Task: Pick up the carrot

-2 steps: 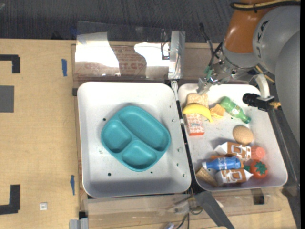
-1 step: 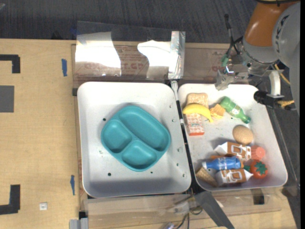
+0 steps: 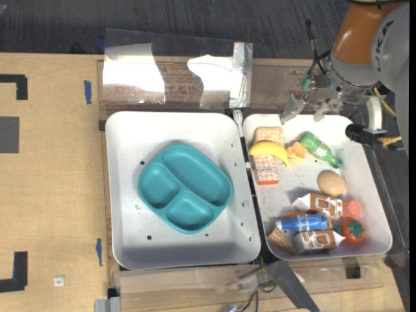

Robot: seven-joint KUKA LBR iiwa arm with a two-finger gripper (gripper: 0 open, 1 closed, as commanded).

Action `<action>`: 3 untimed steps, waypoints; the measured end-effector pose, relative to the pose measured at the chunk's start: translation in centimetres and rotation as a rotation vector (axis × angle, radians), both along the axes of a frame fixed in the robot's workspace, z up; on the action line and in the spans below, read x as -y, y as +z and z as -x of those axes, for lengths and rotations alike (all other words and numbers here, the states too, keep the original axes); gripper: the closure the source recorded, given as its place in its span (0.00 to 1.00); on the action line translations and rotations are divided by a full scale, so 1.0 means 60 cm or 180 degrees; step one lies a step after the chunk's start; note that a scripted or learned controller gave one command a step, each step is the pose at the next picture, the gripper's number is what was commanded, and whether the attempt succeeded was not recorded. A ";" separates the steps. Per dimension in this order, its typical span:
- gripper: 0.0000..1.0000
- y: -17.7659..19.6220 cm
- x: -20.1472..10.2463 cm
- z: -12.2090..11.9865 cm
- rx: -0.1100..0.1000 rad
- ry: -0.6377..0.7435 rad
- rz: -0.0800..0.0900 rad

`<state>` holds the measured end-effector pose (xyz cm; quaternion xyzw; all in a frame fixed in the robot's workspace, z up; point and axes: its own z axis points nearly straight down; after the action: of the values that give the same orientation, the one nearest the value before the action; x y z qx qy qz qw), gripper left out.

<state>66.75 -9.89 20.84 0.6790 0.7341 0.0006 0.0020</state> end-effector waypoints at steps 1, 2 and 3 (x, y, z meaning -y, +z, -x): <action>0.00 -0.170 0.004 0.043 0.0045 0.0351 0.0010; 0.00 -0.175 0.006 0.045 0.0115 0.0122 0.0012; 0.00 -0.175 0.005 0.051 0.0115 0.0351 0.0033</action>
<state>63.70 -10.16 10.35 0.6374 0.7702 0.0092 0.0188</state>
